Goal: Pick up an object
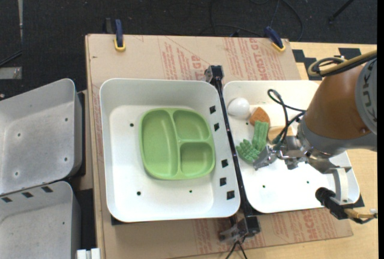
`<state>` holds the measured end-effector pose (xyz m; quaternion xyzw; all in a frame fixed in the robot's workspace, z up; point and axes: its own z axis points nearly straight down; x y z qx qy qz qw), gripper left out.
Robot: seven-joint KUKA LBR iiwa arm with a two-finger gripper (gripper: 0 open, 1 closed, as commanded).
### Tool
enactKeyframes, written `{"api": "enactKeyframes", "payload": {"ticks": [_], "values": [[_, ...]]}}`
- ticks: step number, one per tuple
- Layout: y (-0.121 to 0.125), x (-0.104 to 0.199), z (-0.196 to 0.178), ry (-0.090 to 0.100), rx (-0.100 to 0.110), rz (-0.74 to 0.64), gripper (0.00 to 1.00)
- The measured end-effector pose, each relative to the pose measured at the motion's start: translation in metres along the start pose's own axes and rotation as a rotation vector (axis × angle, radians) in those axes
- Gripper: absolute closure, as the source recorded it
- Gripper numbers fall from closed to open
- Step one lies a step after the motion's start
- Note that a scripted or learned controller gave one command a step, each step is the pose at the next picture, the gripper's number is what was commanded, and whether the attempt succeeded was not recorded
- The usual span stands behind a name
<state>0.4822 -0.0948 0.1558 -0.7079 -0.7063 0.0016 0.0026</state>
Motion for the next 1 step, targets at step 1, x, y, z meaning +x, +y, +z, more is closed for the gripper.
{"api": "enactKeyframes", "payload": {"ticks": [1], "values": [[0.0014, -0.0093, 0.0495, -0.001, -0.002, 0.0, 0.0]]}}
